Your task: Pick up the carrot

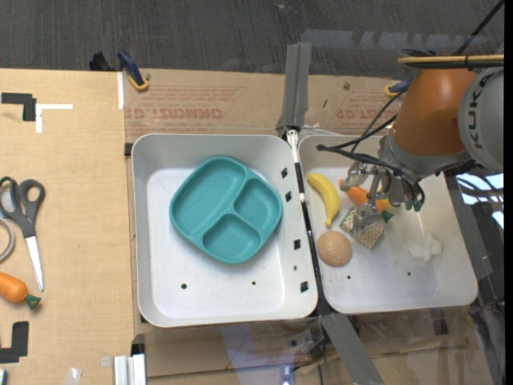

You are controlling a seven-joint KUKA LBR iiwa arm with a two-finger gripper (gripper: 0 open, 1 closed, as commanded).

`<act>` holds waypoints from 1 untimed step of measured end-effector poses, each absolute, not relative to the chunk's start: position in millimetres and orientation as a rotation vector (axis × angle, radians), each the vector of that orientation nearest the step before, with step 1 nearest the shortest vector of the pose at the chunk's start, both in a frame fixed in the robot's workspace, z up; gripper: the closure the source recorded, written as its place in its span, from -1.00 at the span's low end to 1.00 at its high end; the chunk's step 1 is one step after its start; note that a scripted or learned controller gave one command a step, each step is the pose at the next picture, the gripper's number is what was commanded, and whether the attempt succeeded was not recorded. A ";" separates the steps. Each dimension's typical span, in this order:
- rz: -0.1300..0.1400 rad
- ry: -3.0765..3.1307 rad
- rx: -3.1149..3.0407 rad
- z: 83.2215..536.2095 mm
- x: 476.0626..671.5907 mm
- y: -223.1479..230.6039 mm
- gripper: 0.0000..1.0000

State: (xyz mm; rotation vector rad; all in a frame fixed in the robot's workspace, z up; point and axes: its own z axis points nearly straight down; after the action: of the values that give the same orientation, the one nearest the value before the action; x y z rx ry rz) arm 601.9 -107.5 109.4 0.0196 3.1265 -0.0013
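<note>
A small orange carrot (356, 192) with a green end lies in the right bin (401, 293), near its back, just right of a banana (325, 196). My gripper (383, 192) hangs low directly over the carrot's right part and hides some of it. The grey arm with its orange band reaches in from the upper right. A second carrot (12, 288) rests on the wooden bench at the far left, outside both bins.
A speckled block (365, 228), a round brown item (335, 248) and a white lump (425, 247) share the right bin. A teal divided plate (227, 208) sits in the left bin (144, 239). Scissors (24, 215) lie on the bench at left.
</note>
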 end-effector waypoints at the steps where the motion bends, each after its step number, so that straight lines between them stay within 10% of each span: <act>1: -0.001 3.137 0.020 93.8 599.9 -112.0 -1.00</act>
State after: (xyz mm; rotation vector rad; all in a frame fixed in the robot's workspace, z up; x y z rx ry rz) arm 599.9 -112.0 93.8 0.0195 3.1369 -0.0011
